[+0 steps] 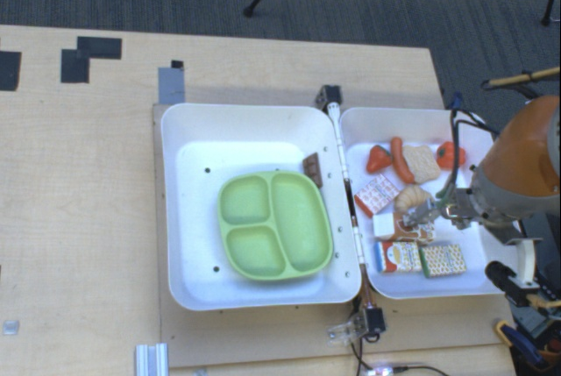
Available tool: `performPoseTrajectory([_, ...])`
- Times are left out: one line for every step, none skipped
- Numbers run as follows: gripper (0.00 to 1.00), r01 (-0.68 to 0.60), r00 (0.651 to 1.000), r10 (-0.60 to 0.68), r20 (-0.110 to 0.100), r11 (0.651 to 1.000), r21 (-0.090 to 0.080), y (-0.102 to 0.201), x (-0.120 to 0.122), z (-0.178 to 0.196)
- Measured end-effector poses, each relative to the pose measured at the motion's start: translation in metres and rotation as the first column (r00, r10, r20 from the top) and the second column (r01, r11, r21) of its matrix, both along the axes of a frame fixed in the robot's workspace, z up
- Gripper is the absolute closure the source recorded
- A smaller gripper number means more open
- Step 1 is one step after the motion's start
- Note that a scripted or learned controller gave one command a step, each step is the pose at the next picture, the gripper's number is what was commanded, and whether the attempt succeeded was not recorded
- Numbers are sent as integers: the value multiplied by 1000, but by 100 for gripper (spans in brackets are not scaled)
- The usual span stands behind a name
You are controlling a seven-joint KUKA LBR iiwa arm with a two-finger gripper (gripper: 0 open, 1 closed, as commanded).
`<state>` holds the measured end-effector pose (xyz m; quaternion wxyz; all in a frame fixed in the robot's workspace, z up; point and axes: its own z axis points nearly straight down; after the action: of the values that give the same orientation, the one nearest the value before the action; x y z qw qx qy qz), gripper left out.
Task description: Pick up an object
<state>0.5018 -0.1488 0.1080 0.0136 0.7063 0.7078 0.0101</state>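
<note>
The right bin (478,282) holds several toy foods. At its back lie a red pepper (379,159), an orange sausage (401,158), a bread slice (421,162) and a tomato (448,155). Nearer the middle are a red-and-white box (377,193), a tan pastry (408,198) and a white block (384,225). An orange carton (401,257) and a green patterned box (443,259) lie at the front. My gripper (427,214) hangs low over the middle of this bin, just right of the pastry and above the carton. The wrist hides what lies under it.
The left bin (188,190) holds a green divided plate (276,225), with a small brown piece (311,166) by the bin's right rim. The arm's orange band (526,155) overhangs the right bin's right side. A metal clamp (330,96) sits where the bins meet.
</note>
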Motion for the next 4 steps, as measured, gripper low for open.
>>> performPoseTrajectory([100, -7, 1000, 7, 7, 1000, 9, 4, 5, 15])
performPoseTrajectory([0, -7, 1000, 6, 6, 1000, 9, 4, 4, 14])
performPoseTrajectory([0, -3, 1000, 3, 3, 1000, 3, 26, 1, 3])
performPoseTrajectory([0, 0, 1000, 0, 3, 1000, 0, 30, 1, 2])
